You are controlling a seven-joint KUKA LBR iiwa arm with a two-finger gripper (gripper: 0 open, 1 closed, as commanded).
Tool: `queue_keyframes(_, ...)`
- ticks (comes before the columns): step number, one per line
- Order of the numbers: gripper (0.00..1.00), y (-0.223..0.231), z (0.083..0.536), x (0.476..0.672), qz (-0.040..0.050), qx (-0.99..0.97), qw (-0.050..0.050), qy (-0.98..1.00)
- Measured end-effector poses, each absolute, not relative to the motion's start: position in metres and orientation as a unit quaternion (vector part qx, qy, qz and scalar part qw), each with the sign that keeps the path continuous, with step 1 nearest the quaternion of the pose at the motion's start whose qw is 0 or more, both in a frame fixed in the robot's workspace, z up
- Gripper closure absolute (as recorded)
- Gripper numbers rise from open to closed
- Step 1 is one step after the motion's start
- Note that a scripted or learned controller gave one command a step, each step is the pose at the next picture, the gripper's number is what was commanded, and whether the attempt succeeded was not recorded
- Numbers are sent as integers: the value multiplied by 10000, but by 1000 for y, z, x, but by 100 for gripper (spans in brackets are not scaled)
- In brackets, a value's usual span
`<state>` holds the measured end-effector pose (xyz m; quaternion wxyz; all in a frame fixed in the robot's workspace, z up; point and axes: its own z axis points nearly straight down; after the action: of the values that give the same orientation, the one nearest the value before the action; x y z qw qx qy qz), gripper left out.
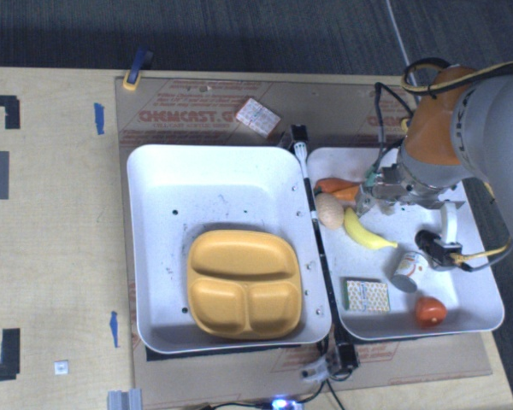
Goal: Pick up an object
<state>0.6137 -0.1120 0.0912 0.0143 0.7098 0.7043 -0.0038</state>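
My gripper (369,196) hangs low over the back left part of the right bin (483,314), below the grey arm with its orange band. It is right beside an orange carrot (335,187) and just above the top end of a yellow banana (365,232). A beige egg-shaped object (329,211) lies left of the banana, against the bin's left wall. Further forward lie a small grey can (405,271), a red tomato (429,311) and a flat patterned packet (367,295). Nothing is visibly lifted off the bin floor.
The left bin (154,186) holds a large yellow compartment tray (244,282) in its front half. A black cable fitting (436,246) hangs from the arm over the right bin. A small printed card (257,116) lies on the cardboard behind the bins.
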Motion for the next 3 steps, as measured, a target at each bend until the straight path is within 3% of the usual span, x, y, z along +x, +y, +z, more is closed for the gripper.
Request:
queue_keyframes(1,0,-102,86,559,7,7073,13,7069)
queue_keyframes(2,100,-101,97,560,20,7077,23,7065)
queue_keyframes(3,0,-101,97,560,19,7077,22,7065)
